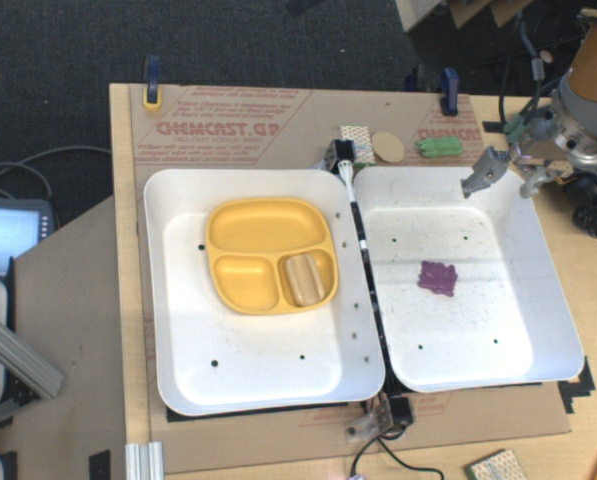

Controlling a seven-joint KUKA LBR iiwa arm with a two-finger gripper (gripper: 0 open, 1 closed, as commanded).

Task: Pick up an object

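While a small purple lump (438,277) lies alone near the middle of the right bin (538,268), it looks light and soft, likely best pinched across its narrow sides from above. At that bin's far right corner, the pincer (506,171) hangs with its fingers spread apart, holding nothing, well clear of the lump.

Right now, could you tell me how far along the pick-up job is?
Nothing looks picked yet. The purple object lies on the floor of the right bin, and the tan block sits in a lower compartment of the yellow tray in the left bin. The gripper hangs over the right bin's far corner, apart from both. Approaching, grasping and lifting remain.
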